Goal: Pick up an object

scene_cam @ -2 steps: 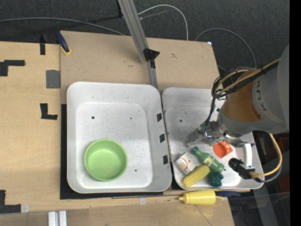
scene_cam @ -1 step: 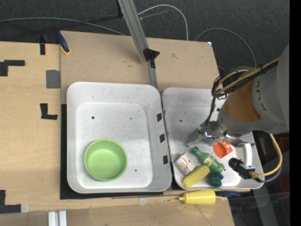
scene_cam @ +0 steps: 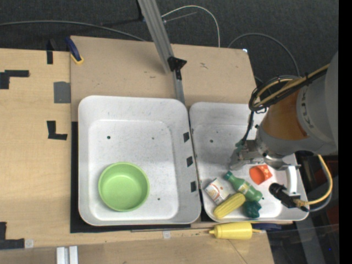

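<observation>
Approaching phase: the gripper (scene_cam: 242, 157) hangs over the right bin (scene_cam: 220, 126), finger state indeterminable. Next move requires descent onto the green bottle (scene_cam: 242, 185).

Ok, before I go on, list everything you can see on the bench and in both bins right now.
bowl: one, light green, left bin, near front corner
corn cob: one, yellow, right bin, front
bottle: one, green, right bin, beside the corn cob
small packet: one, white with red, right bin, left of the corn cob
orange object: one, right bin, under the arm
dark green object: one, right bin, front
yellow bottle: one, on the bench, in front of the right bin
arm: one, grey with orange band, over the right bin
</observation>
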You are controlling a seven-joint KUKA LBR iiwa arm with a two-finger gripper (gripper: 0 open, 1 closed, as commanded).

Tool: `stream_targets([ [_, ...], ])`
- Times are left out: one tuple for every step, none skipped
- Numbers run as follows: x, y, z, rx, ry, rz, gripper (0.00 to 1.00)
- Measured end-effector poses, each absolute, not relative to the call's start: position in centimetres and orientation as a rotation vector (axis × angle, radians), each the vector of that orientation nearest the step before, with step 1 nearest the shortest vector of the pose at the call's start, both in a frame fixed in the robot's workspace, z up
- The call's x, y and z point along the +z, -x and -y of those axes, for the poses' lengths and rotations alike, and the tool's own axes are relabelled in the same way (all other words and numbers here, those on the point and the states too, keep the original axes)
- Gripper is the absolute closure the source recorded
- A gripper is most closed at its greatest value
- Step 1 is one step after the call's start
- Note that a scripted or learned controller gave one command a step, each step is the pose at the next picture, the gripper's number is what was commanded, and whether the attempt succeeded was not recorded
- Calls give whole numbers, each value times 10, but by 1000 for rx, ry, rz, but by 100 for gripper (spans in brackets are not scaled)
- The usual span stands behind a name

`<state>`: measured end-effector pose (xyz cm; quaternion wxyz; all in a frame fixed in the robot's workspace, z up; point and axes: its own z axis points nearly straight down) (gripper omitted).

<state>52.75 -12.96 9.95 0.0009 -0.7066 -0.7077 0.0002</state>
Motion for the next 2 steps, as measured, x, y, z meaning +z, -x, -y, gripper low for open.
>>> stream_targets([
  [151,-539,130,-2,2221,2225,100],
  [204,-539,130,-3,2222,2226,100],
])
